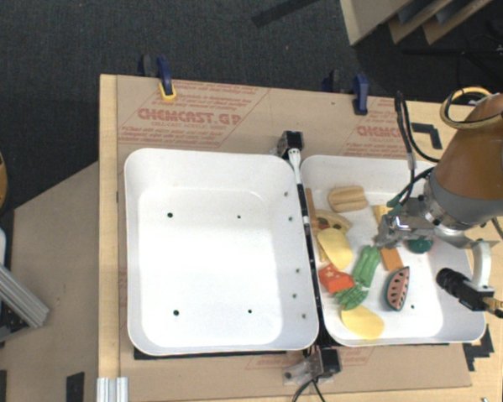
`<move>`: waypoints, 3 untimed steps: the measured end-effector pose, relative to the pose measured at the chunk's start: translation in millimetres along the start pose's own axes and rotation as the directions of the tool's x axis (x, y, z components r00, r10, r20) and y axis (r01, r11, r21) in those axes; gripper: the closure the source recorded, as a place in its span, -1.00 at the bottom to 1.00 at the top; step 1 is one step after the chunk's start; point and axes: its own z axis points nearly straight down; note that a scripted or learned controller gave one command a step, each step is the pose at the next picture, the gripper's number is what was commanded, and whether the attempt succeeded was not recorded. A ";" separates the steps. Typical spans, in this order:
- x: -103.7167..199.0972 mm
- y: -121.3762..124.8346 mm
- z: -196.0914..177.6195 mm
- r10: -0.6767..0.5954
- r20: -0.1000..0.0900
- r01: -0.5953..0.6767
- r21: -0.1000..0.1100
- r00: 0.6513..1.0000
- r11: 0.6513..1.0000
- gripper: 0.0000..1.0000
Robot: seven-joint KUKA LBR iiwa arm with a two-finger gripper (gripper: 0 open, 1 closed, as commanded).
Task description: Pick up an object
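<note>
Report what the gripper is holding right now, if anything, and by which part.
Cannot be told. The gripper is down among the toy foods in the right bin, near the orange piece and green vegetable.

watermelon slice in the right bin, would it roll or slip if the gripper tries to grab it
The watermelon slice lies flat on the bin floor, so it probably won't roll. It looks like a smooth toy, so it may slip. The orange piece sits close by and could get nudged.

Bench (239, 111) — brown board — bears two white bins: left (151, 182), right (430, 327).
</note>
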 end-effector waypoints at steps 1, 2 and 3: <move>-32.6 -7.6 75.6 0.002 0.003 -0.002 -0.007 1.000 1.000 1.00; -55.9 -57.8 -15.1 0.003 0.007 -0.003 -0.016 1.000 1.000 1.00; 50.4 -63.9 -28.2 -0.010 0.002 0.010 -0.009 1.000 1.000 1.00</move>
